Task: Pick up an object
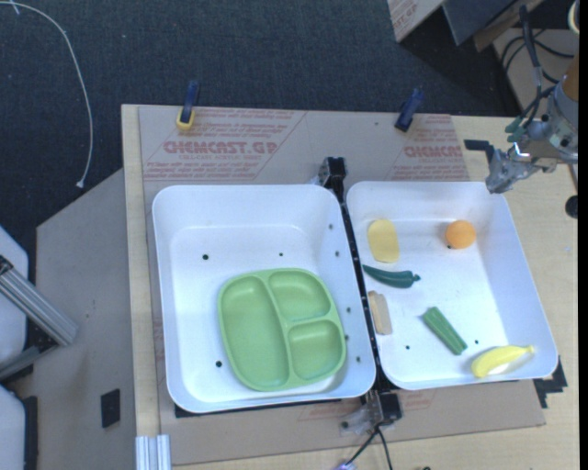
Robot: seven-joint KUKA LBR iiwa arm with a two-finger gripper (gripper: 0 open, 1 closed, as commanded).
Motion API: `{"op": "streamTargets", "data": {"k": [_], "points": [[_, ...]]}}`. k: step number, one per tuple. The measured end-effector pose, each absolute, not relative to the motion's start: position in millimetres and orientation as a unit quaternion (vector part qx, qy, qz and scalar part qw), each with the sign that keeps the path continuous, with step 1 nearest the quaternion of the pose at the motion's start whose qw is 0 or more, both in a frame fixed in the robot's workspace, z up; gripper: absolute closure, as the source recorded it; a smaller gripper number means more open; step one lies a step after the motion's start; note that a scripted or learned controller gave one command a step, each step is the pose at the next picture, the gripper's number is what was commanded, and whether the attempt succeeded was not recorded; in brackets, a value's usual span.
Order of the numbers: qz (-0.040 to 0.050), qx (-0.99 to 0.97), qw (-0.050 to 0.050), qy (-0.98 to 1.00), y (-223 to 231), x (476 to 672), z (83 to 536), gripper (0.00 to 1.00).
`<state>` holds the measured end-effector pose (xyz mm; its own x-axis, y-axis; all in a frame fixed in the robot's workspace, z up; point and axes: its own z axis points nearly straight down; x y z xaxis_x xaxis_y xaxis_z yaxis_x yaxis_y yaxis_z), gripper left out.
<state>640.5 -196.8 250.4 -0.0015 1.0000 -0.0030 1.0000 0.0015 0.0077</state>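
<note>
The grey metal gripper (502,176) hangs over the far right corner of the right white bin (528,275); I cannot tell its state. A small round orange ball (460,234) lies near that corner.

Dark blue-grey carpet (266,50) covers the floor around the bench. A thin white cable (84,92) curves across it at the far left. The bench top is a brown board (230,147) printed with red lettering, held at its far edge by a yellow-and-blue clamp (187,106) and a blue clamp (409,110). A cardboard box (413,14) sits at the far right.
</note>
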Motion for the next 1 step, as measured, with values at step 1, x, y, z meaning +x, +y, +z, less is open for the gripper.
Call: {"op": "streamTargets", "data": {"k": [1], "points": [[-0.0004, 0.706, -0.002, 0.709, -137.2, 630.7, 245.4, 1.0]]}}
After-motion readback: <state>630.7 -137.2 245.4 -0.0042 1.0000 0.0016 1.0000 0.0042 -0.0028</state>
